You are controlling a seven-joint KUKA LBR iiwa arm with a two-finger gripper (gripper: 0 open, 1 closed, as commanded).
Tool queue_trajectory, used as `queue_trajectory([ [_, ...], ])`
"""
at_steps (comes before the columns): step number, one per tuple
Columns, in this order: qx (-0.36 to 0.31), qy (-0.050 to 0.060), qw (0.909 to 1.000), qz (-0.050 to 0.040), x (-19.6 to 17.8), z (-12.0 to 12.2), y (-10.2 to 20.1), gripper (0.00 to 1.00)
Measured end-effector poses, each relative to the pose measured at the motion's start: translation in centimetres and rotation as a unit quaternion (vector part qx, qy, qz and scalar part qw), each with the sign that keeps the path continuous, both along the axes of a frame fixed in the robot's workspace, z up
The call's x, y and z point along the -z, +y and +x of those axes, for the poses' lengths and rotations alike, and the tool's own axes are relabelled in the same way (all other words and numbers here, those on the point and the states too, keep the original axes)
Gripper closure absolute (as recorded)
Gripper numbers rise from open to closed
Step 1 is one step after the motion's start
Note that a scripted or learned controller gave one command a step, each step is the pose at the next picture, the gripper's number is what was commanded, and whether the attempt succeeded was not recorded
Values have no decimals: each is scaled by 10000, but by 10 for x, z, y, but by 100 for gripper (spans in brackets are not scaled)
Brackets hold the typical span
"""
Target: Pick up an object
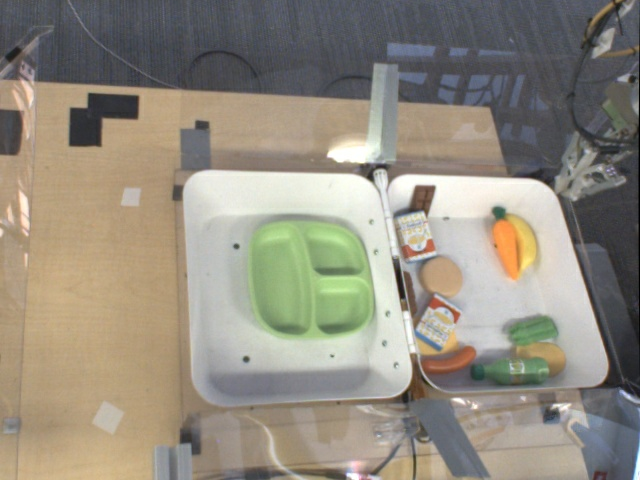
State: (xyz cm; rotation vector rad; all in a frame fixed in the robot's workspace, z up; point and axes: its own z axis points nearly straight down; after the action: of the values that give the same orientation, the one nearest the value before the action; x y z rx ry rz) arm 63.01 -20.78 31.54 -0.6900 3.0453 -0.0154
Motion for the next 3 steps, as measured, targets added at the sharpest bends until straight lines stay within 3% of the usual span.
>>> queue_trajectory([
  [1,-24,99,9999,55,65,41,69,100],
  [2,7,68,10000,37,61,41,64,0],
  [3,-335,113,9994,37,139,23,28,0],
])
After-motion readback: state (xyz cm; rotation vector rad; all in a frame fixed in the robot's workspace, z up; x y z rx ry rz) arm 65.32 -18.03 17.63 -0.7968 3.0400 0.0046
